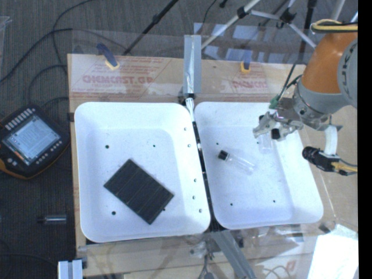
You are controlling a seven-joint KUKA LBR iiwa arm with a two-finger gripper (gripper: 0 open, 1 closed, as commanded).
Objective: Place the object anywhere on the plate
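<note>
A small clear vial with a dark cap is lying flat in the right bin, and the dark plate is sitting in the left bin. The risk, as I judge it: the slick, round vial could be rolling or slipping aside under a closing grip. The gripper is hovering near the bin's far right, above the vial and apart from it, touching nothing; I cannot tell its opening.

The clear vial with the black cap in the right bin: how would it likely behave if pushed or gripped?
The vial lies on its side and looks cylindrical, so a nudge would probably roll it. Its clear, smooth body suggests slippery and possibly fragile. It looks small and thin, so likely light.
</note>
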